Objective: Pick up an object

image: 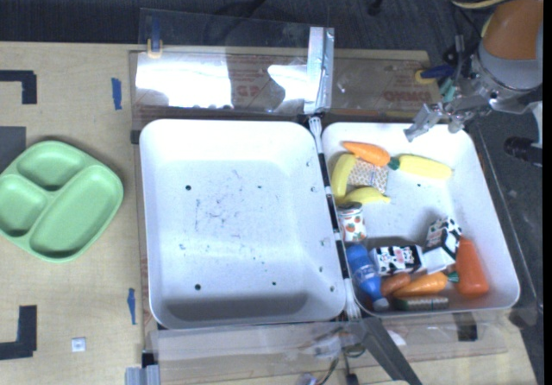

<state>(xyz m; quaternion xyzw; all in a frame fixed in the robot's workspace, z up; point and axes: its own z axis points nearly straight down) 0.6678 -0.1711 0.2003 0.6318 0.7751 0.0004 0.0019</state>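
My gripper (429, 123) hangs over the right bin's (496, 228) far rim, its grip unreadable; the corn (423, 167) lies just below, my arm (516, 34) cut off.

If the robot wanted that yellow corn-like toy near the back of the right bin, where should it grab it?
Probably across the middle of the yellow toy corn, coming straight down from above. It lies flat and long, running left to right, with bare bin floor in front and behind, so jaws set across its narrow width should fit. Its left end nears the carrot.
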